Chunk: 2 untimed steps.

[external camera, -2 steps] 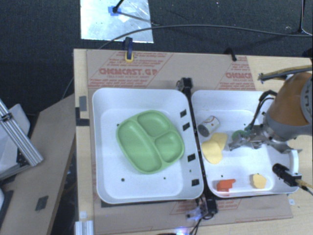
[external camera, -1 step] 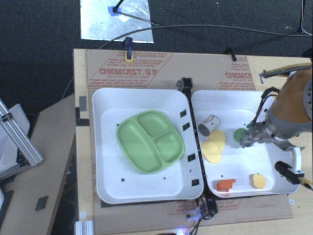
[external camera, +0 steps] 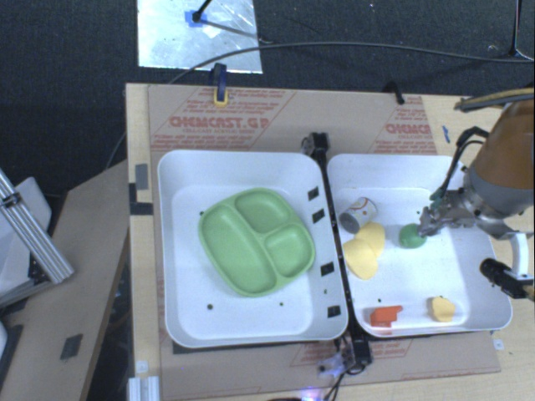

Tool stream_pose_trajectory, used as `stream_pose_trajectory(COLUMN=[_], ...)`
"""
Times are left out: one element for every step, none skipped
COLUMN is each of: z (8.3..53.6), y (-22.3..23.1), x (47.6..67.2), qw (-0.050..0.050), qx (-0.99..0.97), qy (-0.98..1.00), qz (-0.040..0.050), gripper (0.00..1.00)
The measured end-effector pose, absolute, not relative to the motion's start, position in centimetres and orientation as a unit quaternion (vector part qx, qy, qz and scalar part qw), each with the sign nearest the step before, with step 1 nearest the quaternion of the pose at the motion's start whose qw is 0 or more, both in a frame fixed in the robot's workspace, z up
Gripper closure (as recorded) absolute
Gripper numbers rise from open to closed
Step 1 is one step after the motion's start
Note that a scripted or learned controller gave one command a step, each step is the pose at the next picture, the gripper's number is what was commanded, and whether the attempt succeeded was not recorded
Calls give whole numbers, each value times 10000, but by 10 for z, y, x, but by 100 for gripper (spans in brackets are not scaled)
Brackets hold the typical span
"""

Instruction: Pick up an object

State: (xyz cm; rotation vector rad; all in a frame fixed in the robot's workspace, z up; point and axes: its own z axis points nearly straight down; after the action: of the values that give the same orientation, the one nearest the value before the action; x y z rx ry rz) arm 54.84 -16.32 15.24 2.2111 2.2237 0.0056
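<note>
Nearest, an orange block (external camera: 385, 314) lies below-left of the pincer (external camera: 428, 223), which touches a green ball (external camera: 410, 236); finger spread unreadable, open floor beneath.

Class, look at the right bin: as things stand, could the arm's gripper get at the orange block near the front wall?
Probably yes: the orange block lies apart from other things, nothing over it, though the bin's front wall is close. The gripper is by the green object.

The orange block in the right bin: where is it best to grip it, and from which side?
Grip the orange block across its short sides, coming from straight above. It lies flat near the bin's front wall, so a sideways approach would likely hit the wall. Nothing touches it.
</note>
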Motion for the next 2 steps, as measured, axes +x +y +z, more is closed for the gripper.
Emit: stream_pose_trajectory(z=[204,266], y=[-153,-161], x=[552,553], qw=[31,39], qx=[7050,7053], qy=[7092,7089], qz=[19,20], gripper=[100,100])
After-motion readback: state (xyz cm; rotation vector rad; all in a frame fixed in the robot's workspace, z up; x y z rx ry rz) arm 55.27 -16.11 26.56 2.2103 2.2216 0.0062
